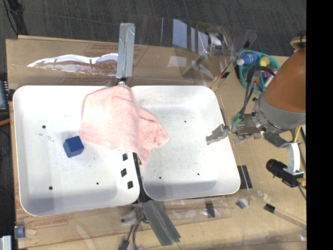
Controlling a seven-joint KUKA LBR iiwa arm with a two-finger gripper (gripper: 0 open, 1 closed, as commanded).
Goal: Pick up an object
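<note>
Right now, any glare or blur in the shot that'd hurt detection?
Camera view: glare streaks on the clear sheet behind the bins; gripper soft and small, state unreadable; pink cloth and blue cube sharp, evenly lit, with soft shadows.

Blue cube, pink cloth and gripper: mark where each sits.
blue cube [74, 146], camera view, top face.
pink cloth [119, 121], camera view, middle of the folds.
gripper [212, 138], camera view, at the fingertips.

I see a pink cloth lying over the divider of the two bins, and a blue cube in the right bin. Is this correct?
Not quite. The camera view shows the blue cube in the left bin, not the right one. The pink cloth does lie over the divider between the two bins.
</note>
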